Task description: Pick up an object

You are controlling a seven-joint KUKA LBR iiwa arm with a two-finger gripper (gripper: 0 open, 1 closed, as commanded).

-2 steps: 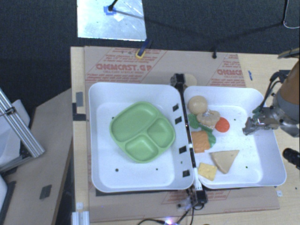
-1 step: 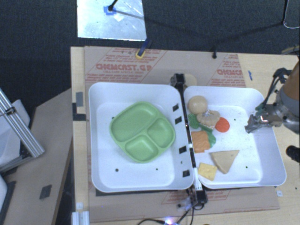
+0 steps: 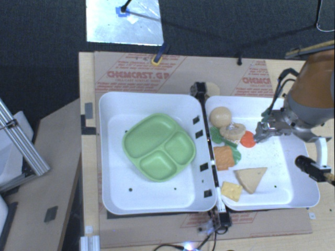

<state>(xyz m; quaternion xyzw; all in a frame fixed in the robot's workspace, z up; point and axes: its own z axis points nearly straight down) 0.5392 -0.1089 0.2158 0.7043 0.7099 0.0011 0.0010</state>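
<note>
I am hovering my gripper [image 3: 260,132] in the right bin [image 3: 301,195], just right of the tomato [image 3: 247,139]. My jaws are looking parted, grasping nothing. The food is crowding the bin's left side, so I am risking nudging the tomato or snagging its neighbours.

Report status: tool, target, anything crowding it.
Tool low in right white bin, beside small red-orange round piece. Grasp unconfirmed. Tan round piece, green leaf crowd its left.
</note>
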